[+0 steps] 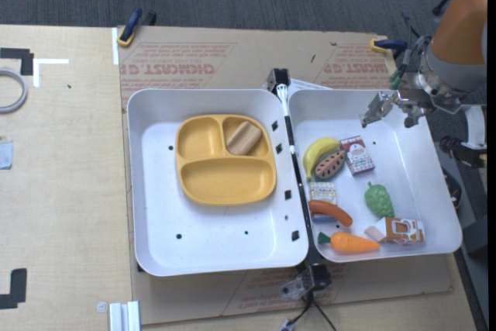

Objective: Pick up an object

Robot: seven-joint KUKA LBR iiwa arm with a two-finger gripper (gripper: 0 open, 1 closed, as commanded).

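My gripper [394,109] hangs over the far right part of the right bin [434,167], its two fingers spread open with nothing between them. Below and to its left lie a yellow banana [317,152], a brown spotted toy [331,163] and a small red carton [357,155]. Nearer the front sit a green broccoli-like piece [379,199], a red sausage [330,212], an orange carrot [354,244], a small printed box [323,191] and an orange-white carton [404,230].
The left bin [155,229] holds a yellow divided plate [225,167] with a brown bread piece [244,137] in its top right compartment. Clips join the bins along the middle wall [291,167]. Cardboard lies beneath, with blue-yellow clamps at the back.
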